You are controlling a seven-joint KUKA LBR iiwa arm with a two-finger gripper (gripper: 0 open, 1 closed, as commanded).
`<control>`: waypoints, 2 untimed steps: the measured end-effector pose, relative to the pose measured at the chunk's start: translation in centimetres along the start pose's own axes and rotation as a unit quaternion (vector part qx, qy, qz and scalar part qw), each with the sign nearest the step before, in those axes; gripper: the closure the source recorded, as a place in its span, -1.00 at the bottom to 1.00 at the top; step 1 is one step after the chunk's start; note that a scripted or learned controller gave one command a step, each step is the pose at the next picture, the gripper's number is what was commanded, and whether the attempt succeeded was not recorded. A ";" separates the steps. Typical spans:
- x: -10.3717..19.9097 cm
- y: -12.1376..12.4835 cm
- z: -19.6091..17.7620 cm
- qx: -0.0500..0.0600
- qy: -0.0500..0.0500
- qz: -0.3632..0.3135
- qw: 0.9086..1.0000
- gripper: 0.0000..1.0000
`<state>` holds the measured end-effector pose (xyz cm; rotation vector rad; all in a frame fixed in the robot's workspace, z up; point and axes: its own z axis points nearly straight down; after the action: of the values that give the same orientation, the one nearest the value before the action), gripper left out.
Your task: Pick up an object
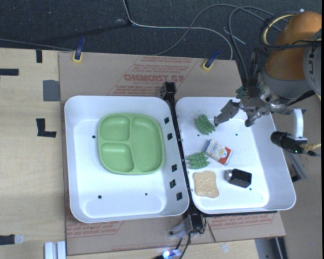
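My gripper (237, 117) hangs over the back of the right bin (270, 161), open, its two dark fingers spread apart with nothing between them. A green leafy piece (204, 124) lies just left of the left finger. Further forward in the same bin lie a small red, white and blue carton (218, 151), a second green leafy piece (197, 159), a tan slice of bread (206, 184) and a black block (239, 177).
The left bin (81, 144) holds a green divided plate (131, 143). A dark divider (175, 144) runs between the bins. Cables trail over the dark cloth behind the bench, and the arm's orange band (291, 42) sits at the far right.
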<state>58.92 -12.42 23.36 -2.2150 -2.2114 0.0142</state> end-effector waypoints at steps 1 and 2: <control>0.0 0.2 -0.8 -0.006 -0.001 -0.002 1.000 -1.00; -0.1 0.4 3.6 -0.005 -0.002 -0.001 1.000 -1.00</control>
<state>59.30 -12.49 19.80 -2.2192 -2.2208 0.0060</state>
